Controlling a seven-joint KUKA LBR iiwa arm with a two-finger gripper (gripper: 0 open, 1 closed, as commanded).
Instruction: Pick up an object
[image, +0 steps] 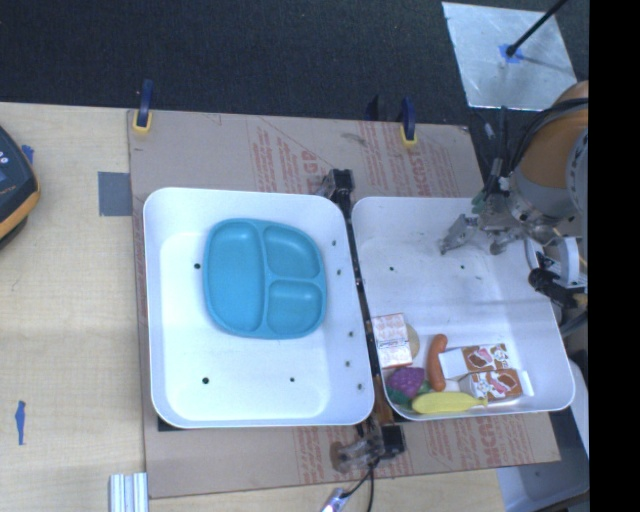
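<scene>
My gripper (473, 241) hangs over the far part of the right bin (455, 300), its fingers spread open with nothing between them. The loose objects lie well below it in that bin's near corner: a small white carton (392, 337), a purple grape bunch (405, 381), an orange-red sausage (437, 361), a yellow banana (445, 403) and two printed boxes (487, 372). A blue divided plate (265, 278) rests in the left bin (180, 390).
The two bins touch along a middle rim with clips (342, 184) at its far end. They sit on a cardboard sheet (250, 150) clamped to the wooden bench. A dark device (12, 185) lies at the far left edge.
</scene>
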